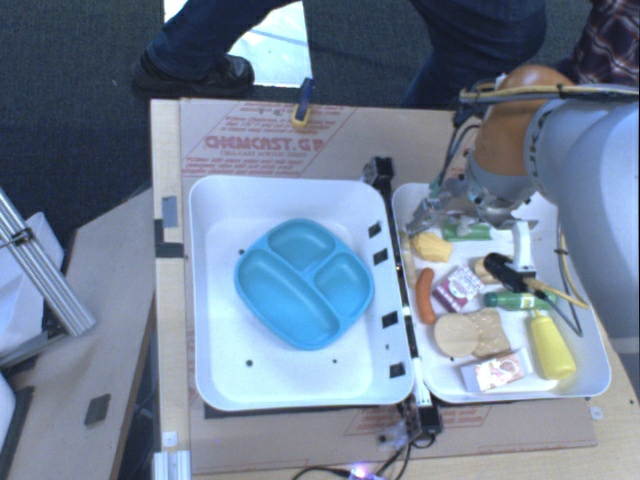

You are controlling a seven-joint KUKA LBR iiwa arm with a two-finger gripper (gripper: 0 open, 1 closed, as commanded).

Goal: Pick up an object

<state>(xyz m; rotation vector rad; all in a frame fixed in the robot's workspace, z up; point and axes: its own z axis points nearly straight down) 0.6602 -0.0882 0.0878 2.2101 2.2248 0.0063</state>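
Hand (pixel 437 211) above pale, wedge-shaped cheese (pixel 431 247).

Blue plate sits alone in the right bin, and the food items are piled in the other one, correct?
Not quite. The camera view shows the blue plate alone in the left bin; the food items, such as the yellow bottle and sausage, are in the right bin.

Bright even light, soft slight blur
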